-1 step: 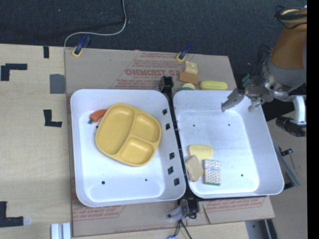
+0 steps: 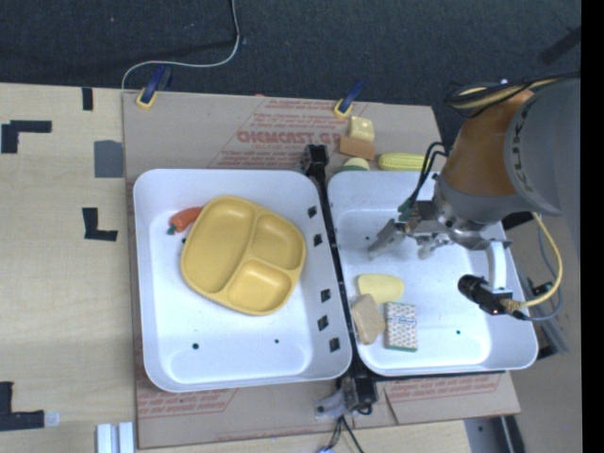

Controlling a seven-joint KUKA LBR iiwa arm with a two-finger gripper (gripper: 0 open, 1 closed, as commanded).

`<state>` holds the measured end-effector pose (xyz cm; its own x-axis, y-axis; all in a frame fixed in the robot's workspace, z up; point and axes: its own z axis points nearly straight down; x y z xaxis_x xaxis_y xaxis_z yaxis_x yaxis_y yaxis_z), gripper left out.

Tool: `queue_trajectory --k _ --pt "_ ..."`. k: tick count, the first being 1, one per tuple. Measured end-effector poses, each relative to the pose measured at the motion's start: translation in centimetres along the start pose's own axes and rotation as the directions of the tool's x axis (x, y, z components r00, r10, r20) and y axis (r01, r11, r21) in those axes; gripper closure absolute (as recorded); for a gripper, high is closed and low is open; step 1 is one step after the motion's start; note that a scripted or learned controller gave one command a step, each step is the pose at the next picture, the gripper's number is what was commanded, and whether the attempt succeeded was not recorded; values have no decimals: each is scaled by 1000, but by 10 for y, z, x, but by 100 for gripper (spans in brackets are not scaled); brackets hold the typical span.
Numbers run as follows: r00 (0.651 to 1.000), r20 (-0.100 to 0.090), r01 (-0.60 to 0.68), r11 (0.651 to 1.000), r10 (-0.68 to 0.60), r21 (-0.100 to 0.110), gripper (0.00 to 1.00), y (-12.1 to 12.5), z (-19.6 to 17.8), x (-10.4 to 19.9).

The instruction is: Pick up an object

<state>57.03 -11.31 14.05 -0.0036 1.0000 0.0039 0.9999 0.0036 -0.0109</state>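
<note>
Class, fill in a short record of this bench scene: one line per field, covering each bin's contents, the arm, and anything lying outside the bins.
left bin: yellow divided plate; orange item partly under its edge
right bin: pale yellow piece, tan piece, patterned packet
arm: gripper over the right bin, above those items
outside bins: corn cob, tan block behind the right bin

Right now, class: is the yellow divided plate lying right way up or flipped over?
Right way up. The yellow plate in the left bin shows its three hollow compartments facing upward.
</note>
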Motion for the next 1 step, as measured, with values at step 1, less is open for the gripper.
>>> queue_trajectory --k 1 --pt "1000 5 -3 1000 3 -11 0 -30 59 12"
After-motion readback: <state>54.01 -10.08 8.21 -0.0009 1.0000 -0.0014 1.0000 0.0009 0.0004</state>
